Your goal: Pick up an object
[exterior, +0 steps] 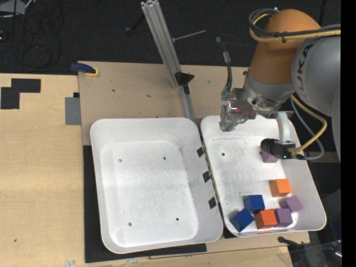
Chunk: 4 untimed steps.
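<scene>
Two shallow white bins side by side on the desk [39, 166]: left bin [111, 132] and right bin [311, 199].

In the right bin, seven small blocks counted. Two blue: blue block [254, 202] upright near the front, second blue block [242, 219] tilted just beside it, at the front left of the cluster. Two orange: orange block [280, 187] apart toward the right wall, second orange block [266, 218] touching the blue pair's right side. Three purple: purple block [293, 203] near the right wall, second purple block [284, 216] touching the front orange one, third purple block [268, 157] farther back, partly covered by a black cable fitting [275, 147].

Above the right bin's far left corner, hand [229, 121] pointing down, well apart from every block. Cannot tell how far apart the fingers stand; nothing seen between them. Grey arm [320, 71] with orange band [281, 38] entering from the right.

Beyond the bins, one slanted metal rail [164, 49] leaning toward the gap between them. Three black clips [206, 176] along the seam. One blue-and-yellow clamp [83, 68] at the desk's far left corner.
</scene>
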Each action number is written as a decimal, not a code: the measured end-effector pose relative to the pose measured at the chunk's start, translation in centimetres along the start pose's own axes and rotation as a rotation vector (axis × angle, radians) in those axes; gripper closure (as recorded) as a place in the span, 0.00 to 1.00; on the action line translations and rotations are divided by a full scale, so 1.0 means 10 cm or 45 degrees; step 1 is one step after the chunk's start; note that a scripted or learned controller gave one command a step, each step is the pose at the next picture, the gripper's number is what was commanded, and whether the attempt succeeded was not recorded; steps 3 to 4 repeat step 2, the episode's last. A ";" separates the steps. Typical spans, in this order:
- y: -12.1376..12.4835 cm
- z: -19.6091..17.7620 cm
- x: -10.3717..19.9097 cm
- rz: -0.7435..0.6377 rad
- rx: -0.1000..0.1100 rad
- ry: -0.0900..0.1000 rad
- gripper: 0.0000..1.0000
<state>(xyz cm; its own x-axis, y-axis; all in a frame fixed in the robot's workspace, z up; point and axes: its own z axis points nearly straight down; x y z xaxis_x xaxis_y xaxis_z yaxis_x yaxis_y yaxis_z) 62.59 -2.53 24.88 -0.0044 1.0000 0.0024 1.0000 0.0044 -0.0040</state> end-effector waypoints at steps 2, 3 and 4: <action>-0.38 0.25 1.08 -0.002 0.003 0.000 1.00; -0.38 0.25 1.08 -0.002 0.003 0.000 1.00; -0.38 0.25 1.08 -0.002 0.003 0.000 1.00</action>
